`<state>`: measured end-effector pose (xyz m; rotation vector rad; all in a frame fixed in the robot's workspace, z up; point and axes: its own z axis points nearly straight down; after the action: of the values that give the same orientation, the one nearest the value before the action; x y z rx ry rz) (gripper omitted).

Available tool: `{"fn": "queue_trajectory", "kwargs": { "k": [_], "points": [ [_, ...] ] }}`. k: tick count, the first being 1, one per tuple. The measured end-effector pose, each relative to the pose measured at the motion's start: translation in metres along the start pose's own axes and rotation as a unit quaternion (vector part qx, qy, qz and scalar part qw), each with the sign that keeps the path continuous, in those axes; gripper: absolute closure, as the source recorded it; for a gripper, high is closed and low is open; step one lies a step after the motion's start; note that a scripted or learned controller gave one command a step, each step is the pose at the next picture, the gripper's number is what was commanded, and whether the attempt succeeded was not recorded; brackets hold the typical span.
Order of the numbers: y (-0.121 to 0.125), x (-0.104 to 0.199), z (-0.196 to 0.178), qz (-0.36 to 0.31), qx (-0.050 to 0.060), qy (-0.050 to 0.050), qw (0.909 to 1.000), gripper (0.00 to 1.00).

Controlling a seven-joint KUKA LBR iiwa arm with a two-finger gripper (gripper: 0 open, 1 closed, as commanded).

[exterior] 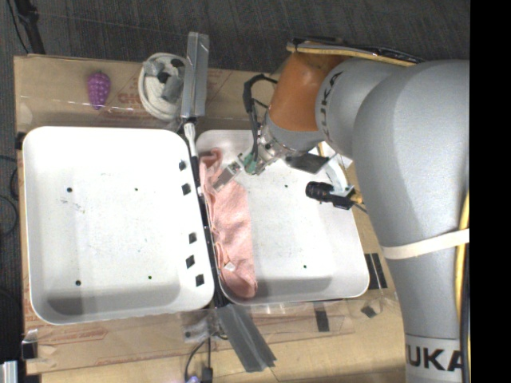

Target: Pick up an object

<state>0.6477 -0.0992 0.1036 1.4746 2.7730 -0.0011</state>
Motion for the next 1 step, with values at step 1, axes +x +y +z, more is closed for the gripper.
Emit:
{"fn": "queue_trajectory", "kwargs": {
  "k": [1],
  "points": [
    [0.0327, 0.0310, -0.0898, -0.044, 0.000, 0.000, 0.9991, 0.00]
  ]
}}
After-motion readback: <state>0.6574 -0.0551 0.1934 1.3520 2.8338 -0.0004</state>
